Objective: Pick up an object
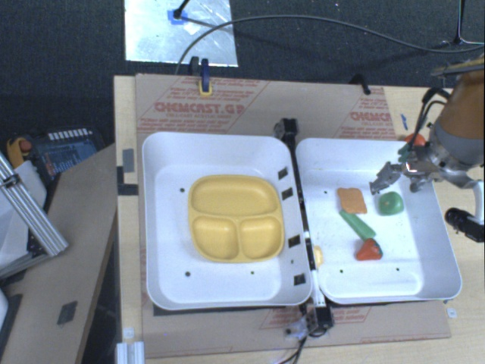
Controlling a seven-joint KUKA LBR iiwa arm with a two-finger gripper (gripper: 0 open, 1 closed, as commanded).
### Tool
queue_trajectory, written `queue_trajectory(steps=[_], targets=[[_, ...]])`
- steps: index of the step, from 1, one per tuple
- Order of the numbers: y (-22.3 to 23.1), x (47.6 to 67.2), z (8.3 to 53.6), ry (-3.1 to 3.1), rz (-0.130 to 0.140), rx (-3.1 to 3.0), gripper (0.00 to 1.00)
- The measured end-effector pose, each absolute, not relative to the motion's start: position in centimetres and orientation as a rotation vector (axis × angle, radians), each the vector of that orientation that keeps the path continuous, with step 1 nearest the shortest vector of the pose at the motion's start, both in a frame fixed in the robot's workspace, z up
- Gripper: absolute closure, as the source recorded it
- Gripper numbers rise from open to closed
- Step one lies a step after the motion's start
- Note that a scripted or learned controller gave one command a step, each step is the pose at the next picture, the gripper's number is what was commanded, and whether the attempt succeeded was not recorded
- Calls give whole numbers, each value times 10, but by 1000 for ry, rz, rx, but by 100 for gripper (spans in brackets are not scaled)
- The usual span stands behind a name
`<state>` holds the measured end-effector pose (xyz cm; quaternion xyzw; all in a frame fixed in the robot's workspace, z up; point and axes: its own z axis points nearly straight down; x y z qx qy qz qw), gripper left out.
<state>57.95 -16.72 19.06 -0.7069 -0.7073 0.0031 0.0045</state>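
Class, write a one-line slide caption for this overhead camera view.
Grey arm's gripper hovers over right white bin near round green object; yellow divided plastic tray sits in left white bin.

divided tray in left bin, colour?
Yellow: the divided tray, clearest in the camera view.

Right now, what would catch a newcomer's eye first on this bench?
Probably the big yellow divided tray, alone in the left bin. Next, the right bin with its small bright items: an orange piece, a green ball, a green stick, a red piece, with the gripper above them.
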Motion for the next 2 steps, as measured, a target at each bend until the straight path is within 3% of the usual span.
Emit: queue_trajectory(steps=[1, 2], targets=[[-167, 583, 197, -2226, -1, -2218, 0], [-173, 583, 137, -2221, 3, -2219, 0]])
